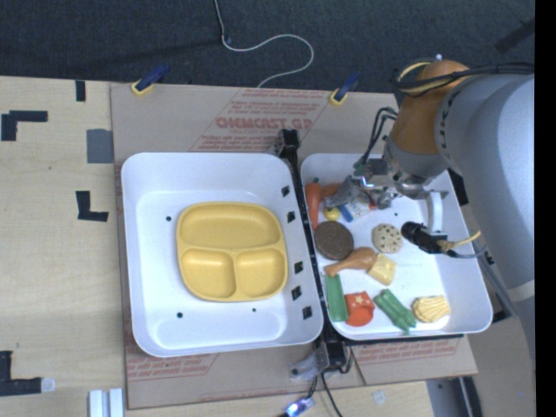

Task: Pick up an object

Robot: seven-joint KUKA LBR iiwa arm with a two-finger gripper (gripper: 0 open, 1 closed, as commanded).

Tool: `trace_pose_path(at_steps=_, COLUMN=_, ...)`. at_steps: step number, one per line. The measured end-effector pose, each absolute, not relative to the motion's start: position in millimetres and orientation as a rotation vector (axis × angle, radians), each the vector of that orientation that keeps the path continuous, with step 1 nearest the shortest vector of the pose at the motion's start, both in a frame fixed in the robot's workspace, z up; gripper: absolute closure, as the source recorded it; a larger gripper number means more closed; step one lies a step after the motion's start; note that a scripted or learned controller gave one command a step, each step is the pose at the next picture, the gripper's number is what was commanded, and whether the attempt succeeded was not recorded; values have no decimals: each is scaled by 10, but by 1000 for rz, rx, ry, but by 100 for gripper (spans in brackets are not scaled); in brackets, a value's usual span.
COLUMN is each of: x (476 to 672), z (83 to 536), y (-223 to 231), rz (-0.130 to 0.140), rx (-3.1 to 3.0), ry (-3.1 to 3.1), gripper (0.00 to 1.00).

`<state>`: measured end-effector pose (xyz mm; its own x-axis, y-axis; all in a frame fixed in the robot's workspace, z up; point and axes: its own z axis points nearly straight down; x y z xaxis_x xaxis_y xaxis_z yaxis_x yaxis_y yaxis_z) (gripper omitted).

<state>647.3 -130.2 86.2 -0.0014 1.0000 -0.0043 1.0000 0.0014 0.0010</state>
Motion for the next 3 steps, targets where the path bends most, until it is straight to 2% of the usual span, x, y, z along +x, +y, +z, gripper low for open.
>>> trace_pose_path(at_steps=1, x=6515, z=1013, y=-1296, rz=10, rx=2209, ry=2216, gripper=100)
trace_pose_path(at_steps=2, x=6520, z=1583, y=-1206, rz=1, rx=2219, ry=2224, gripper=100)
trace_pose_path(at_steps=3, x=6440, z=2041, y=-1233, rz=-1, rx=2221, ry=2222, gripper=100)
